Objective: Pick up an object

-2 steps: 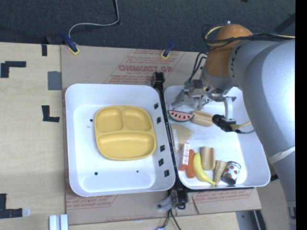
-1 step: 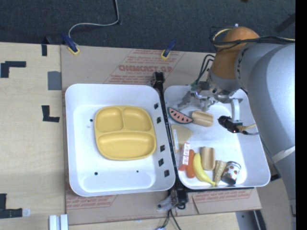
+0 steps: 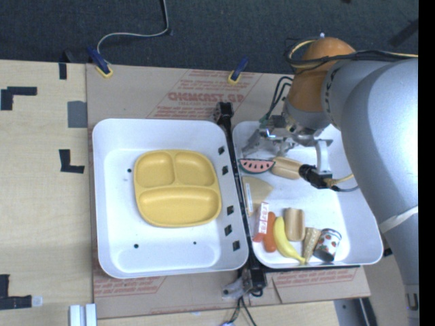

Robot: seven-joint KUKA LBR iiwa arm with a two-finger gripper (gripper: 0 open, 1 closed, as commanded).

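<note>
**Arm low over the right bin's far end, grip state unclear**

We see the arm (image 3: 370, 107) reaching in from the right, its grey body covering the right bin's (image 3: 353, 212) far right corner. The orange band (image 3: 314, 73) sits above the wrist, and the gripper (image 3: 272, 141) hangs low over the far left part of that bin. We cannot tell whether it is open or closed, nor whether anything is between its tips; the metal parts merge with the cables around them.

Just beside the gripper, toward the near side, we note a watermelon slice (image 3: 257, 164) lying flat against the bin's left wall. To its right lies a tan cylinder (image 3: 286, 168), roughly bread-roll shaped, close under the wrist.

The other objects are grouped at the near end of the right bin. We log a small red-and-white packet (image 3: 261, 220), an orange carrot-like piece (image 3: 270, 231) beside it, a banana (image 3: 285, 241) curving toward the near wall, a tan bun-like piece (image 3: 293, 223) just behind the banana, a cone-shaped item (image 3: 310, 243) and a dark, red and white object (image 3: 328, 244) at the near right.

The left bin (image 3: 112, 202) holds a yellow divided plate (image 3: 178, 187), three compartments, lying flat near the centre. Both bins rest on a cardboard sheet (image 3: 136, 90) on the bench.
</note>
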